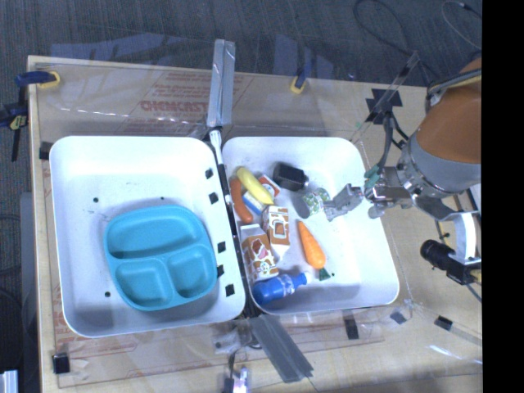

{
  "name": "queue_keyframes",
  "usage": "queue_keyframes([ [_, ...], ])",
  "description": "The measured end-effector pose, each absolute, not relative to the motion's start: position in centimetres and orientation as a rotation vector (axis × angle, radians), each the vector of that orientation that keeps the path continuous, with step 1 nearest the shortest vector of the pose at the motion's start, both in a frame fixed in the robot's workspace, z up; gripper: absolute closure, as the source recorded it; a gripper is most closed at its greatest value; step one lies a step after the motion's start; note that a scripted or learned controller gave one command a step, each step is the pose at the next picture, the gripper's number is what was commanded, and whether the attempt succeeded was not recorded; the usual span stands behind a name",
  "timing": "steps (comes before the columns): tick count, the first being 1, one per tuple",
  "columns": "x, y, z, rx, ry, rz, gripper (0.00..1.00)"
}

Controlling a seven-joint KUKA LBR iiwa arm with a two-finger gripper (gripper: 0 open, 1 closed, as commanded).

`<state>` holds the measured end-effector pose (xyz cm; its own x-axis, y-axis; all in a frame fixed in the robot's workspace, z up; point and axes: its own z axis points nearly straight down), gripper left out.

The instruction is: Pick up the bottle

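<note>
Right now my pincer (337,205) hovers over the right bin (372,252), up around its two o'clock area; I cannot tell whether it is apart or together. The bottle (278,286), blue with a white neck, lies on its side at the bin's six o'clock edge, just beside a carton (260,256) and near a carrot (310,246). I'd judge the best approach is to swing toward seven o'clock, line up across the bottle's body, and descend clear of the carton.

Bench (327,97); two white bins (74,219) side by side
</note>
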<state>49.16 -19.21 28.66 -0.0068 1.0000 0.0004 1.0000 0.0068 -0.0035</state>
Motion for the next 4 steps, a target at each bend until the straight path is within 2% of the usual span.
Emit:
queue_keyframes([
  [1,57.7,-15.3,27.4,-2.064,-2.366,0.004,0.00],
  [2,63.1,-13.9,21.4,-2.167,-2.272,0.004,0.00],
  [3,62.0,-11.5,17.9,-1.830,-2.550,0.003,0.00],
  [4,51.3,-1.4,20.9,-1.874,-2.518,0.004,0.00],
])
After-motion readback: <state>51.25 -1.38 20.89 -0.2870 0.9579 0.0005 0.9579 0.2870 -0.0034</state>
